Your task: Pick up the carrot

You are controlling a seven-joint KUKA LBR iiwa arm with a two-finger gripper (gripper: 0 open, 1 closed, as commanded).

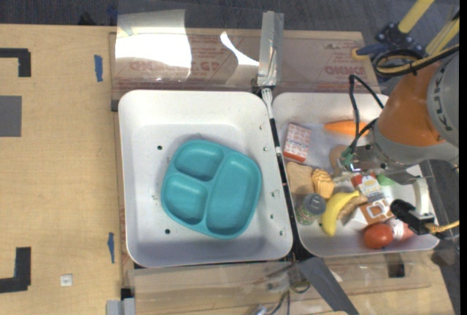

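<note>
The carrot [340, 127] is a small orange cone lying near the back of the right bin [321, 103], its pointed end toward the left. My gripper [355, 160] hangs below the arm's orange band [407, 119], just in front of and slightly right of the carrot, low over the middle of the right bin. The wrist hides part of the carrot's right end. I see nothing of the carrot lifted off the bin floor.
The right bin also holds a red and white box [296, 142], a pastry [321, 179], a small can [309, 208], a banana [336, 211], a carton [373, 203] and a tomato [378, 235]. A teal divided plate [211, 188] lies in the left bin [139, 131].
</note>
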